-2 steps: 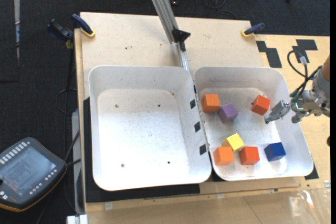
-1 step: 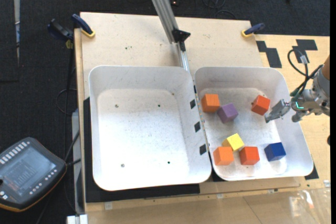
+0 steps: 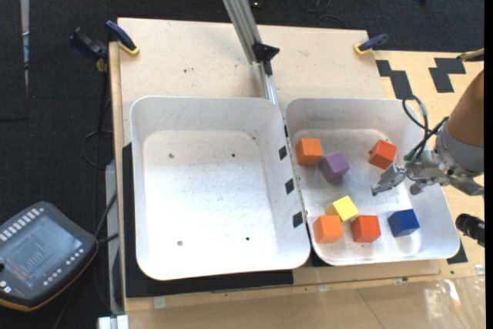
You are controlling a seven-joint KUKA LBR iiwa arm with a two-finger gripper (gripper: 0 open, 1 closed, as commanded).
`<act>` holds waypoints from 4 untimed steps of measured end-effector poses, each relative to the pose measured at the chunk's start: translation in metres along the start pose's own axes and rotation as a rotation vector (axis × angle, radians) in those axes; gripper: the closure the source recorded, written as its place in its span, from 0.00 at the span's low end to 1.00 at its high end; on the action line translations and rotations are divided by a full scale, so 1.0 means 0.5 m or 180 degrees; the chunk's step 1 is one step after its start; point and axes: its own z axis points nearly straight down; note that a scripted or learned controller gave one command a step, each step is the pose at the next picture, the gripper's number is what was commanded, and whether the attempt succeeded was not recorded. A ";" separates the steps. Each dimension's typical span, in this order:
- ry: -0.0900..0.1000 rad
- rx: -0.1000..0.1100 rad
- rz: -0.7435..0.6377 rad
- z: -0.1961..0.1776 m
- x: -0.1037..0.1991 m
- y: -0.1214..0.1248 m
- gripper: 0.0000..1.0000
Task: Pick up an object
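Showing gripper (image 3: 387, 182): fingers apart, clamped on nothing, inside right bin (image 3: 431, 246).
Blue cube (image 3: 403, 223): near bin's front right corner.
Red cube (image 3: 382, 153): just beyond the fingertips.

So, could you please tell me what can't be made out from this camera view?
- Gripper: too small and blurred in the camera view to tell how its fingers stand, or whether it touches the bin floor.
- Arm: cut off by the right edge.
- Handheld controller: cut off by the left edge; its screen is unreadable.
- Blue cube and red cube: far faces hidden by the cubes themselves.
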 end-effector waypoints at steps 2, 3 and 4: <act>-0.0008 -0.0017 -0.0001 0.123 0.001 0.007 0.00; -0.0010 -0.0028 -0.0001 0.101 0.001 0.008 1.00; -0.0015 -0.0037 -0.0012 0.012 0.009 0.020 1.00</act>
